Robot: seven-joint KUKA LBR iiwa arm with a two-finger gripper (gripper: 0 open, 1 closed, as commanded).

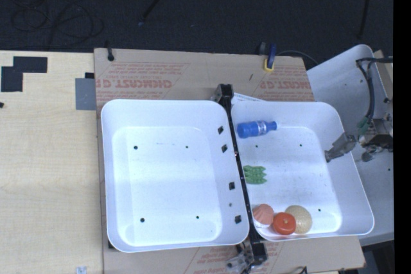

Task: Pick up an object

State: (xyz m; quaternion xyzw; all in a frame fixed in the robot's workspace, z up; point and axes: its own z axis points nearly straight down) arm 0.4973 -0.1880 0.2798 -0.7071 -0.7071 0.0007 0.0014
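Observation:
The right bin [347,199] holds several objects. A blue bottle [256,129] lies on its side near the far left corner. A small green piece [254,174] rests by the divider. Three things cluster in the near corner: a pink piece [262,214], a red-orange round piece [284,223] and a beige ball [300,217]. My gripper [338,149] is at the right bin's right rim, well away from all the objects, and it holds nothing that I can see.
The left bin [109,170] sits beside the right one, with a black divider clamp [232,157] between them. Both bins rest on cardboard [167,77]. Cables and a white cover [350,77] lie at the right.

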